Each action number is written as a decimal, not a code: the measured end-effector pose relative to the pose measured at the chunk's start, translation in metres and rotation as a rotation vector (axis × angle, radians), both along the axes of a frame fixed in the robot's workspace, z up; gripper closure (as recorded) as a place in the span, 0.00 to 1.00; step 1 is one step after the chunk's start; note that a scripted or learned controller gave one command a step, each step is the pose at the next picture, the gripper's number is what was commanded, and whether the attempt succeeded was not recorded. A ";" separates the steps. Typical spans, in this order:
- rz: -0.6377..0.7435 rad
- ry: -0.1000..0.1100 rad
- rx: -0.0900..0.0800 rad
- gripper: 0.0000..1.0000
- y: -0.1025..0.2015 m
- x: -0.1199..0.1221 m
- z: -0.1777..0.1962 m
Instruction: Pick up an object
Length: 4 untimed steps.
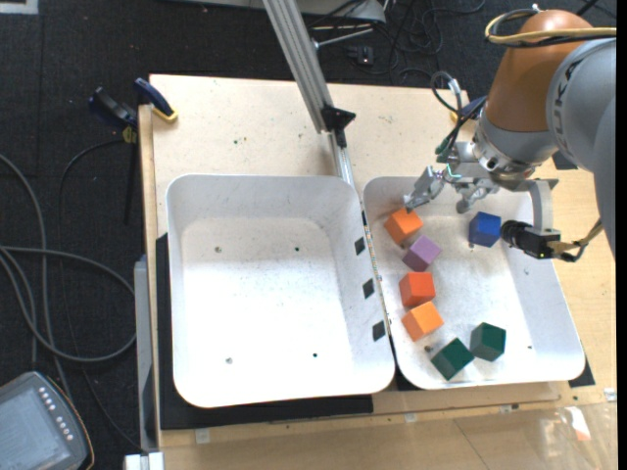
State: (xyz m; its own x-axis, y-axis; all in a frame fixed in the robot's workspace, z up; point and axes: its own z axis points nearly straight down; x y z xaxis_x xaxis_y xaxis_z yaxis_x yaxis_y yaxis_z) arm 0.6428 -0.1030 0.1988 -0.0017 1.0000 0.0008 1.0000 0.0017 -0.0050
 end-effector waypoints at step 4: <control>-0.003 -0.005 -0.001 1.00 -0.001 -0.010 -0.090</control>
